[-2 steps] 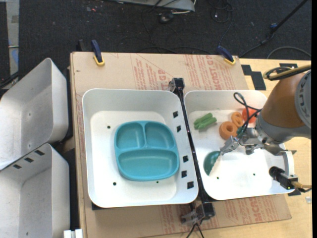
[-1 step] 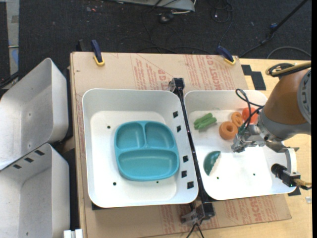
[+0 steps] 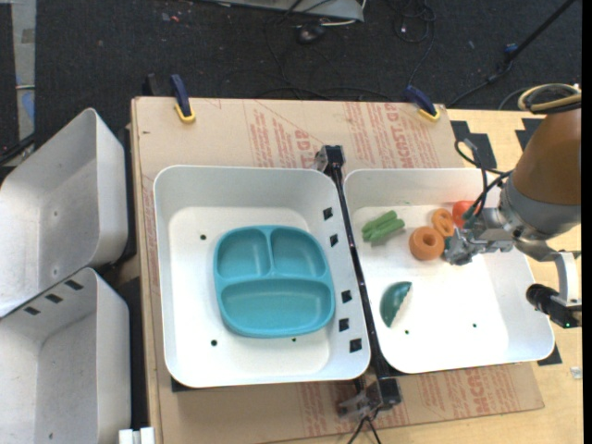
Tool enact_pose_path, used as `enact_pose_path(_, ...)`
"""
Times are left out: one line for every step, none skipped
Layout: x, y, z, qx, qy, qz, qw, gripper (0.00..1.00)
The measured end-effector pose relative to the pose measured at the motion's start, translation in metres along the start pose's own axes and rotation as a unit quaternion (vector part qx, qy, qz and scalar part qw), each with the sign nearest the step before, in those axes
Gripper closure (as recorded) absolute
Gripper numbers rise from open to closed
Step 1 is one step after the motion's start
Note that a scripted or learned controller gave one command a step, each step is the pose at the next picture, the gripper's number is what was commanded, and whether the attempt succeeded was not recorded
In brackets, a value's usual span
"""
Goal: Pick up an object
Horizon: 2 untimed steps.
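In the right bin [image 3: 490, 340] lie a green bean-like piece [image 3: 382, 227], an orange ring [image 3: 426, 242], a smaller orange piece [image 3: 443, 220], a red piece [image 3: 462, 210] and a dark teal wedge [image 3: 395, 301]. My gripper [image 3: 460, 248] reaches in from the right and hangs low just right of the orange ring, near the small orange and red pieces. The wrist hides part of the red piece.
The left bin [image 3: 176, 276] holds a teal divided plate [image 3: 274, 281]. A black divider [image 3: 351, 276] runs between the bins. Two white containers [image 3: 55, 202] stand off the bench at the left. Yellow clamps [image 3: 185, 111] hold the board's far edge.
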<state>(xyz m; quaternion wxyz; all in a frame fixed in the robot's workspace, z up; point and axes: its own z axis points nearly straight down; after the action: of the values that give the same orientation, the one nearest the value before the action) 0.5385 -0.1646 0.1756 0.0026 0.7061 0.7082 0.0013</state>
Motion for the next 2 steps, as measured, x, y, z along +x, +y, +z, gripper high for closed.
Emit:
enact_pose_path(0.003,-0.008,-0.056,0.0,0.0,0.0,1.0,1.0)
enact_pose_path(0.003,-0.007,-0.089,0.0,0.0,0.0,1.0,1.0)
